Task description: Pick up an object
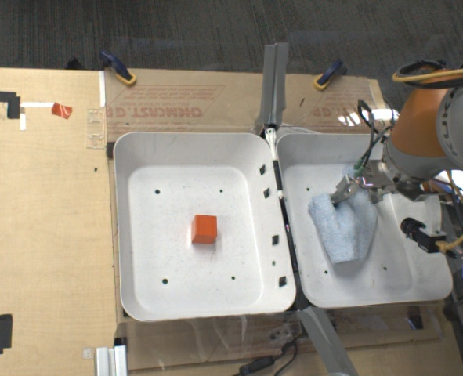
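- Gripper low in right bin, at cloth's upper edge.
- Can't tell its state or any grasp.
- Cloth flat on the floor; lift pending.
- Red block mid-left bin, untouched.

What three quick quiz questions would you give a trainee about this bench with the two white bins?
1. True or false: the orange block lies in the same bin as the blue cloth.
2. Which thing is the tool nearest? A) orange block B) blue cloth C) a clamp
3. Fill in: the arm enters from the view's ____ side.

Key: 1. False; the block is in the left bin, the cloth in the right bin. 2. B. 3. right.
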`<action>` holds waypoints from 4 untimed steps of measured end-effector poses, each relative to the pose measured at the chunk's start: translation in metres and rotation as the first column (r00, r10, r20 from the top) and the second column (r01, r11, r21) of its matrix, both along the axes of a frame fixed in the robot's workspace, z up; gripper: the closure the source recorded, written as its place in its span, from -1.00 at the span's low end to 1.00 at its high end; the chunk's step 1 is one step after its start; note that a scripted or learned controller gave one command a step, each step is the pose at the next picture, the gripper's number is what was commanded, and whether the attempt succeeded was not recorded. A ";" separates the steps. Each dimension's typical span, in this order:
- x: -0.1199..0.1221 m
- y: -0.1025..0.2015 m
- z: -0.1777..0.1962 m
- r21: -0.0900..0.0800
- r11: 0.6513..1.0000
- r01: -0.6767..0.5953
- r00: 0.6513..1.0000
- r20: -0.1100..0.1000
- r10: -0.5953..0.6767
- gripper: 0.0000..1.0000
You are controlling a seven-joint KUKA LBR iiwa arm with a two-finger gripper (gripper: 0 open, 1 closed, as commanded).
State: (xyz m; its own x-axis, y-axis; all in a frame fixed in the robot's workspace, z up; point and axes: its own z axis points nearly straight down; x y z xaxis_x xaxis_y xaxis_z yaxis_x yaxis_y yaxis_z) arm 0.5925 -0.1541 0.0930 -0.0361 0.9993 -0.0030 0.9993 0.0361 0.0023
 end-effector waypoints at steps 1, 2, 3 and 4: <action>0.036 0.052 0.000 0.002 1.000 -0.017 1.000 -0.001 0.017 -1.00; 0.066 0.058 0.000 0.000 0.996 -0.091 0.996 -0.001 0.091 -1.00; -0.024 0.049 -0.001 0.002 0.994 -0.108 0.994 -0.002 0.108 -1.00; -0.024 0.048 0.008 0.002 0.995 -0.105 0.995 -0.002 0.105 1.00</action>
State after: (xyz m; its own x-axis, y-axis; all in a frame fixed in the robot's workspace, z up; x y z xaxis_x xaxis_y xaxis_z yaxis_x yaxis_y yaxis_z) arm 0.5682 -0.1062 0.1014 -0.1405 0.9901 -0.0012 0.9901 0.1405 0.0006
